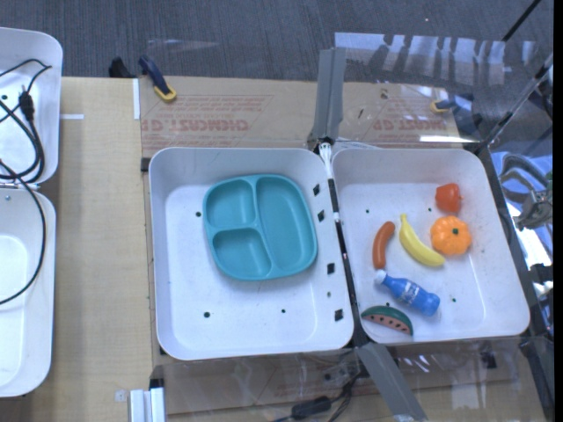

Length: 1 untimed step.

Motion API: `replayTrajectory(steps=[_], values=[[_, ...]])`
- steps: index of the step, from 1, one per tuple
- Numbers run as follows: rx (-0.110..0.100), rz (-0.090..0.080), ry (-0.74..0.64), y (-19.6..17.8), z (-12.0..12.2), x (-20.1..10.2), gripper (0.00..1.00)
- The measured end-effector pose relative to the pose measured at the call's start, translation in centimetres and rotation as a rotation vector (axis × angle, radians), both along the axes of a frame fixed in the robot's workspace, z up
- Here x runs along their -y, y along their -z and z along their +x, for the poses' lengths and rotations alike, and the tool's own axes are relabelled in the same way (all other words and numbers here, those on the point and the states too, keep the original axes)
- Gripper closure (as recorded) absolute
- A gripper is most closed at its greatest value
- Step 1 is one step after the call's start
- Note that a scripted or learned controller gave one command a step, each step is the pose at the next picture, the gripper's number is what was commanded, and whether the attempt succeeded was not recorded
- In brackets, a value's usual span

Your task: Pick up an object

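Note:
The right bin (493, 323) holds several toy items. A small red piece (449, 197) lies near its far right corner, with an orange (451, 236) just in front of it. A yellow banana (418, 244) lies slantwise left of the orange, and a red-orange sausage (383, 244) lies left of the banana. A blue bottle with a white cap (410, 294) lies on its side nearer the front. A watermelon slice (389, 321) rests at the front left corner. In the left bin (176, 323) a teal divided plate (260, 227) lies flat.
The two bins meet at a ridge (332, 236) in the middle. Grey cables and metal parts (530, 202) show past the right bin's right wall. A white tub with black cables (22, 148) stands at the far left. Clamps (157, 79) sit on the cardboard behind.

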<state>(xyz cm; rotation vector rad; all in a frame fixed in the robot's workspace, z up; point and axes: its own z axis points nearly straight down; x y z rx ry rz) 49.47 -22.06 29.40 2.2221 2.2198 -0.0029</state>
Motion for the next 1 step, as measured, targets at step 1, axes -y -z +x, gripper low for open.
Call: replayTrajectory(steps=[1], values=[[-0.001, 0.002, -0.001, -0.03, -1.63, 0.12, 1.00]])
